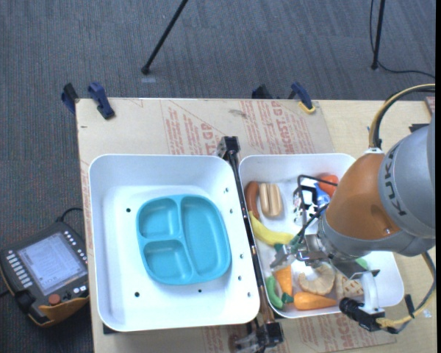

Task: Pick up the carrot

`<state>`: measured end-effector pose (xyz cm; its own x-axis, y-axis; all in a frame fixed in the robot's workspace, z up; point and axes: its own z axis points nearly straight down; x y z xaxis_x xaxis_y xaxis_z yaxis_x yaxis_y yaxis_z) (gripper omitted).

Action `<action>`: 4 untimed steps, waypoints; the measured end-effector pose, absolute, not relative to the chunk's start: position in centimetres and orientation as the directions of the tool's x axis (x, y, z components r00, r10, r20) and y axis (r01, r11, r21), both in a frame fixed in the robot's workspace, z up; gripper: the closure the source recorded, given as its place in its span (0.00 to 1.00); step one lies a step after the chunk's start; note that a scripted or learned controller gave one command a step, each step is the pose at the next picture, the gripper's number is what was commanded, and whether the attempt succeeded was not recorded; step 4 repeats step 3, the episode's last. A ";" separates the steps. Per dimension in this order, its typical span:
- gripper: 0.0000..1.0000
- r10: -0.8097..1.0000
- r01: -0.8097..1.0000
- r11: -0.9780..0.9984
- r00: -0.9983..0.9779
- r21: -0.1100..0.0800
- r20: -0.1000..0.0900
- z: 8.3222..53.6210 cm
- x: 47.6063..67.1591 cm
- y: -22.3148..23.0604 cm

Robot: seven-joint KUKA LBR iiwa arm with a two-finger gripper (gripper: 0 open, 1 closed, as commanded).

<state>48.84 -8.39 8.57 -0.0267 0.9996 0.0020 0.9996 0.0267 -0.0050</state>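
The carrot point(314, 301) lies along the front wall of the right bin point(294, 163). It is an orange cone with a green tip pointing left. A second, shorter orange piece point(284, 279) sits just left of and behind it. My gripper point(294, 253) hangs low over the middle of the right bin, just behind these orange pieces and above a tan round cookie point(317, 279). The arm's orange band and grey wrist cover the right half of the bin. I see nothing held in the gripper.
The right bin also holds a hot dog point(269, 199), a banana point(273, 233), a red and blue item point(325, 186) at the back and a cracker point(352, 289). The left bin point(114, 197) holds a blue divided plate point(184, 238). A teach pendant point(42, 271) lies off the bench at left.
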 end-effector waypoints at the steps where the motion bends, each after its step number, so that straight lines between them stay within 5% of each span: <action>1: 0.00 1.000 1.000 0.027 -0.027 -0.005 0.002 8.6 48.8 -8.4; 2: 1.00 1.000 1.000 0.024 -0.024 -0.010 0.004 9.4 48.8 -8.4; 3: 1.00 0.976 0.976 -0.220 0.220 -0.006 0.000 20.7 47.6 -3.2; 4: 1.00 0.976 0.976 -0.220 0.220 -0.006 0.000 20.7 47.6 -3.2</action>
